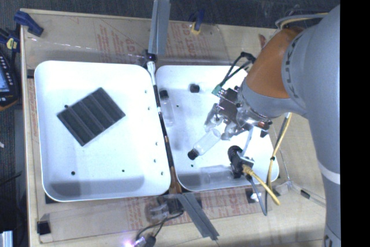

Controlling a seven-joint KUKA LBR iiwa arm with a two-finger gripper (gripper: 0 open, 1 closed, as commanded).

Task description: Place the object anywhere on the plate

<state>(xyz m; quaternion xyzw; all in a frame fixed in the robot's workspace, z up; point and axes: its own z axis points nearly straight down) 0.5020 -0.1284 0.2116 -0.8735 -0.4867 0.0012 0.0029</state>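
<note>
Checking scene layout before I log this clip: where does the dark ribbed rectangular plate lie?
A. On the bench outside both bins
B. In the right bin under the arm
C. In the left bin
C: the dark ribbed plate lies flat on the floor of the left bin, away from the gripper over the right bin.

No legible text. Bench [104, 37] carries faint reddish print along its edges around both bins, too blurred to read. Dark device [6, 75] at far left edge has small markings, also unreadable. No labels, numbers or brand marks readable on arm [306, 66].
</note>
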